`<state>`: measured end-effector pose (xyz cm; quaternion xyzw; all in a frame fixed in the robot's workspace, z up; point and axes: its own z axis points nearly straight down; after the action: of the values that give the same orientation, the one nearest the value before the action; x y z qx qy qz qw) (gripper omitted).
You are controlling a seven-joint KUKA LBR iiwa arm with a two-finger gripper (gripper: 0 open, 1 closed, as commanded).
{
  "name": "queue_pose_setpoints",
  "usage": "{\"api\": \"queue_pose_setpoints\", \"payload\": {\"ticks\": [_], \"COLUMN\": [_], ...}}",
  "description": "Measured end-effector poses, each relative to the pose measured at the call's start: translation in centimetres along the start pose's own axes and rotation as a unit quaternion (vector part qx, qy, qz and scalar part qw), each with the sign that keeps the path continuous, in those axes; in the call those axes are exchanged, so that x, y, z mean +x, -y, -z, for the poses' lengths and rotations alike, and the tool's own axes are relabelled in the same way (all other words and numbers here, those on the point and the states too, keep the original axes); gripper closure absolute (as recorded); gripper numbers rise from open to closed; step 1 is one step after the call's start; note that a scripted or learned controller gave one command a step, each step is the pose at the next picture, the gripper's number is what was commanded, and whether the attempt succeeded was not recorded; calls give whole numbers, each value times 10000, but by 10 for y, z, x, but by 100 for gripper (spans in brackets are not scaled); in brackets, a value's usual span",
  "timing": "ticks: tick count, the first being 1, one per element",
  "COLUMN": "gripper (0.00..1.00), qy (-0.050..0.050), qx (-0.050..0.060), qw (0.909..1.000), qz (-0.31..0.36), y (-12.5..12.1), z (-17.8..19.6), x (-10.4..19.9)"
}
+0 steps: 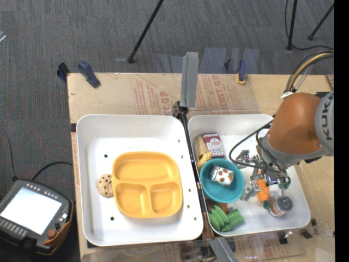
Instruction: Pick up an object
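The arm (297,127) reached in over the right-hand bin (256,121), and its gripper (262,189) hung low above that bin's floor. The fingers (254,190) stood narrow about a small orange object (263,191), which sat between them; whether they pressed it firmly or merely flanked it could not be told at this size. Just to the lower right of the fingers lay a small round can (279,205) on its side, near them but apart. Just to their left stood a teal bowl (222,180) with a small white, red-spotted cup (222,174) lying in it. Farther left and above the fingers, a red and white carton (213,144) lay beside a tan item (202,146) by the bin's left wall. Below and left of the fingers, green pods (226,218) rested near the bin's front edge.

Well to the left of the fingers, in the left-hand bin (92,130), lay a yellow divided tray (147,183), with a chocolate-chip cookie (104,185) touching its left rim. Both bins rested on a cardboard-covered worktop (125,91). A handheld control pendant (34,214) lay on the floor far to the left.
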<state>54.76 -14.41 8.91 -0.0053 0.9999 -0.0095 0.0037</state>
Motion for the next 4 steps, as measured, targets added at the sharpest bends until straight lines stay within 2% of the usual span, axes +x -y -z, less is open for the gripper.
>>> {"api": "queue_pose_setpoints", "payload": {"ticks": [1,3,4], "gripper": [0,0,0], "qy": [103,47,77], "qx": [99,57,81], "qw": [9996,10000,9995], "qz": [229,24,283], "y": [-8,-4,-6], "z": [7,4,6], "x": [12,15,9]}}
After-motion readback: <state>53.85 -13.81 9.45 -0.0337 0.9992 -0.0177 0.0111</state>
